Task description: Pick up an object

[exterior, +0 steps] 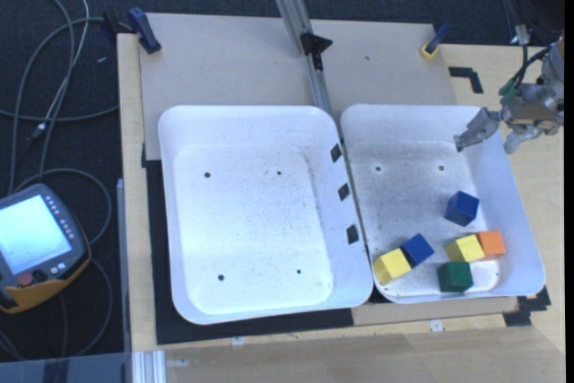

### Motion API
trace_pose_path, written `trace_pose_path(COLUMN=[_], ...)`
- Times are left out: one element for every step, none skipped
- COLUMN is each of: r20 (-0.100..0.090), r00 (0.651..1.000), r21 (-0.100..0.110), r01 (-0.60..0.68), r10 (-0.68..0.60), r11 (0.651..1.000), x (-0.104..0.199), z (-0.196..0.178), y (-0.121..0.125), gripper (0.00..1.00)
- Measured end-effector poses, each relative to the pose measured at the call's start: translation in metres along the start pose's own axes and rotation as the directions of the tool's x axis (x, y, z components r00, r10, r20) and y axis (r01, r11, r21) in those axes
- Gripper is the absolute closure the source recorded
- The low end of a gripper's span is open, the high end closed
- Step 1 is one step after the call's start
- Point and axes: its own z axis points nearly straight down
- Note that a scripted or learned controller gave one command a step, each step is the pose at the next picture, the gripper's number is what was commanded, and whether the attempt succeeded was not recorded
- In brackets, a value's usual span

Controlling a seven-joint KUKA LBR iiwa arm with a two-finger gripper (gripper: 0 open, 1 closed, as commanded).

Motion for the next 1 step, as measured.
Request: trace_pose_path(r20=[-0.001], r00=[1.0], r21=[0.009], r01=[-0.005], r10=[0.005], r11=[1.0], x=[-0.0347], z=[0.0854], y=[-0.0318], gripper=[0.0])
